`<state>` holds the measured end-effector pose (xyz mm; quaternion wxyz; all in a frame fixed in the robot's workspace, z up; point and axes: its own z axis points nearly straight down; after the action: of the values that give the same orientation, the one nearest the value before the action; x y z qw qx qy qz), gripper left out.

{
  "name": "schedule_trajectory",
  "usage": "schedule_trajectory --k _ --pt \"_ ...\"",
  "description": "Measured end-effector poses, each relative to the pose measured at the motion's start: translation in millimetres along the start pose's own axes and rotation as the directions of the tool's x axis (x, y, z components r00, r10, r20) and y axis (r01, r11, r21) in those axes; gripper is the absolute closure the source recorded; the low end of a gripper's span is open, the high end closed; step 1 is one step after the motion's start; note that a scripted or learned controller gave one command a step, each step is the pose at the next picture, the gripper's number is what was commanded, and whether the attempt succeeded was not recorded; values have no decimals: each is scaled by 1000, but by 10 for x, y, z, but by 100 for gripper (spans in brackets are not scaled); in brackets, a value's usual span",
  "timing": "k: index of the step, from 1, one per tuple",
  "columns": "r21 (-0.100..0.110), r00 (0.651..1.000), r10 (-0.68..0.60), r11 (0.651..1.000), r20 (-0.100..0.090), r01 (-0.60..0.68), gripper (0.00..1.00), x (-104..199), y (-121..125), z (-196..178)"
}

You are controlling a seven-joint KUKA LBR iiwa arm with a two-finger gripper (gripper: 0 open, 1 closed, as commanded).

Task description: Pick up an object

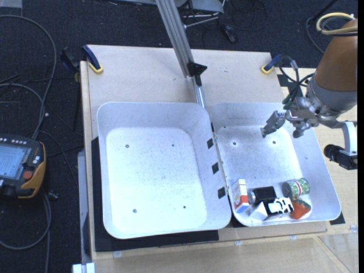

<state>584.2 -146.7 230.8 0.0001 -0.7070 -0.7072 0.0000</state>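
Note:
My gripper (pixel 283 128) hangs over the upper right part of the right bin (pixel 256 158), open, with nothing between its fingers. The objects lie in a cluster at that bin's near edge, well below the gripper: a small white and orange carton (pixel 241 192), a black block (pixel 264 194), a green patterned can (pixel 297 187), a black and white item (pixel 277 207) and a red-orange piece (pixel 301 210).
The left bin (pixel 153 169) sits beside the right one on a wooden bench. A slanted aluminium bar (pixel 177 30) crosses the back. Blue and yellow clamps (pixel 92 61) hold the bench corners. A teach pendant (pixel 17 166) lies on the floor at left.

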Motion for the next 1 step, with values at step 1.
schedule_trajectory --k 1 --pt "7 1000 2 1000 -1 -2 0 -192 -295 814"
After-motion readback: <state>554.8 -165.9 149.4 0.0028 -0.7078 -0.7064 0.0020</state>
